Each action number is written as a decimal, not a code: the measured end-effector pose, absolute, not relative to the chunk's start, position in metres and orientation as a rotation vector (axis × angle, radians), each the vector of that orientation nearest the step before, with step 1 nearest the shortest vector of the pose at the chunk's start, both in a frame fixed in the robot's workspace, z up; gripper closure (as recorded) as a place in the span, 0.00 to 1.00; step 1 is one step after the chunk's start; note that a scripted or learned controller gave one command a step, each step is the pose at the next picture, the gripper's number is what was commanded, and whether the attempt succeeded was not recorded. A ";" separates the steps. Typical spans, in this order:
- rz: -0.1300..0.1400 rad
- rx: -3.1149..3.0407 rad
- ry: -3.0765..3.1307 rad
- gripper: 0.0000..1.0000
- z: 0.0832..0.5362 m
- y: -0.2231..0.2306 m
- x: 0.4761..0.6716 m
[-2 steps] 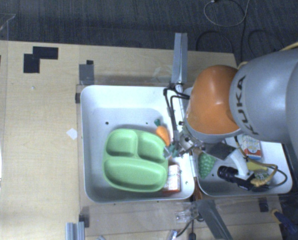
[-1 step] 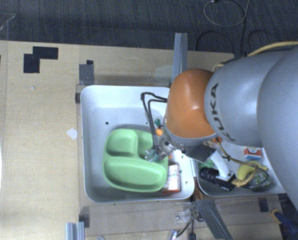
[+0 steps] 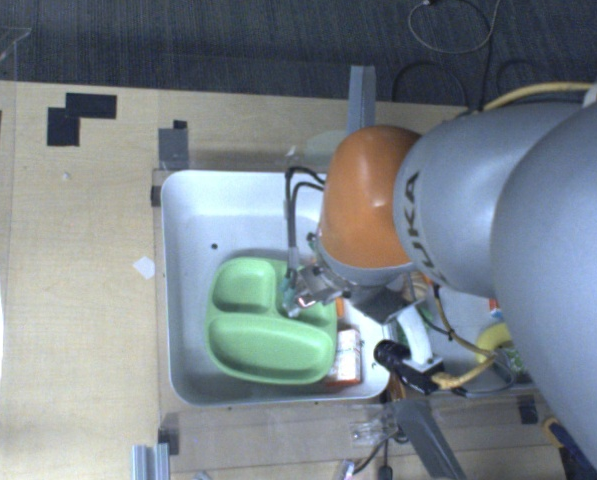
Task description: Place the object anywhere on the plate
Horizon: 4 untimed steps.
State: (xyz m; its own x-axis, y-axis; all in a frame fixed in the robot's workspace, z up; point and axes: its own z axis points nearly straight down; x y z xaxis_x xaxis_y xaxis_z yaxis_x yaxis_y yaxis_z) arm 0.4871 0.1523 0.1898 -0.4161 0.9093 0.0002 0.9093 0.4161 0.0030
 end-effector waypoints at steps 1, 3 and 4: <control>0.004 1.885 2.511 1.00 0.184 0.097 0.488; 0.003 2.324 2.114 1.00 0.166 0.193 0.487; 0.002 2.477 1.932 1.00 0.178 0.216 0.499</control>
